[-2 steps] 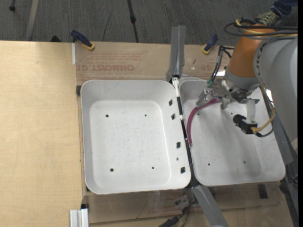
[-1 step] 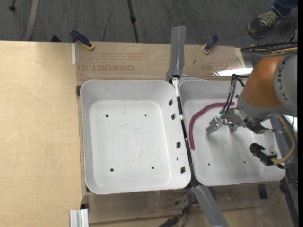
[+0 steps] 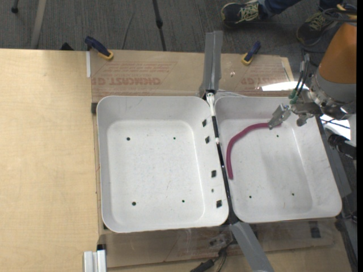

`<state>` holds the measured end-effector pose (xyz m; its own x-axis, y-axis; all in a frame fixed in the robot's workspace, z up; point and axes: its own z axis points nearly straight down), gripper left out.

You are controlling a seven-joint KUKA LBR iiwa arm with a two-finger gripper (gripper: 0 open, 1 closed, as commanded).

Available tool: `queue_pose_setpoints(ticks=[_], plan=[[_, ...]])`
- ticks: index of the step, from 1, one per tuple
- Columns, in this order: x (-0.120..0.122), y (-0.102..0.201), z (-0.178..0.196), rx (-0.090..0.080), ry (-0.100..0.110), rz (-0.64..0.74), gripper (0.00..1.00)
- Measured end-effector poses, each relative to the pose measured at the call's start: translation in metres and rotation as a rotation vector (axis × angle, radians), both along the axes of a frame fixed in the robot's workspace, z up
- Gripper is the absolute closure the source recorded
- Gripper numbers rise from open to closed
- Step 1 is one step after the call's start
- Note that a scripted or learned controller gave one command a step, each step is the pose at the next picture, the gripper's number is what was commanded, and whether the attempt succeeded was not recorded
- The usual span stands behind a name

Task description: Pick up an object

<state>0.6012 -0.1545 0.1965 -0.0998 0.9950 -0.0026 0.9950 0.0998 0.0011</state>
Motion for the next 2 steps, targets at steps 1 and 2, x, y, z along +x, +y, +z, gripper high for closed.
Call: queue_pose_setpoints(ticks=[1,2], plan=[[0.006,0.055,-0.105,0.001,0.003,-0.163,0.0],[-0.043,-0.016,-0.035,0.001,0.002,-0.17,0.0]])
